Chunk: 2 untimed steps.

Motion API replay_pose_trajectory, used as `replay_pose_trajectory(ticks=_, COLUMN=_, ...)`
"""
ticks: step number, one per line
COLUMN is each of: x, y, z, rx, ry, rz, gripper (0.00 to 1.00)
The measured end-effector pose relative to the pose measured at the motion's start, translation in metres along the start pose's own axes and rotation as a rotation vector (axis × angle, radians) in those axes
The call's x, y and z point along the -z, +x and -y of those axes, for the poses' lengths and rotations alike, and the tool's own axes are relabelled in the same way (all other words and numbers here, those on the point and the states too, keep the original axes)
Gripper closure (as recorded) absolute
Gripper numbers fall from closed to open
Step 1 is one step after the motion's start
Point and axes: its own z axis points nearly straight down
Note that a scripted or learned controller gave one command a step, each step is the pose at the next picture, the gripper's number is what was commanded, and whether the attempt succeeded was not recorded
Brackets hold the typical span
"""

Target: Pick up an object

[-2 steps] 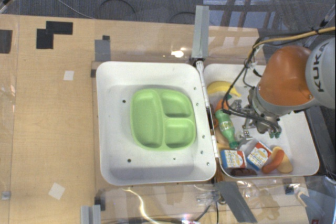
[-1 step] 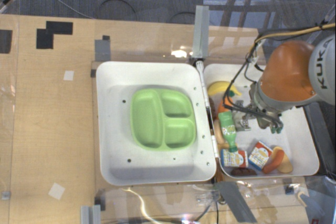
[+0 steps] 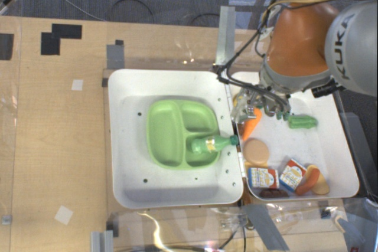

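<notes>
Wooden surface point(image 3: 53, 144) carries two white bins. We see the tool point(image 3: 260, 108) low in the right bin point(image 3: 339, 153), with a carrot point(image 3: 251, 124) just beneath it, touching or nearly so; we cannot tell its grip.

Left bin point(image 3: 127, 186): green divided plate point(image 3: 177, 130); green bottle point(image 3: 214, 144) lying across its right rim. Right bin point(image 3: 345, 168): gripper point(image 3: 263, 104) at far left corner, over orange carrot point(image 3: 251, 123); green item point(image 3: 302, 121); tan round disc point(image 3: 256, 151); two small cartons point(image 3: 277, 176) near edge.
</notes>
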Motion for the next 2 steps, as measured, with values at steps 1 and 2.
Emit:
replay_pose_trajectory(ticks=1, x=0.086, y=-0.077, z=0.049, rx=-0.006, ry=0.005, rz=0.002, gripper=1.0)
replay_pose_trajectory(ticks=2, x=0.086, y=-0.056, z=0.11, rx=0.252, ry=0.005, rz=-0.006, gripper=1.0)
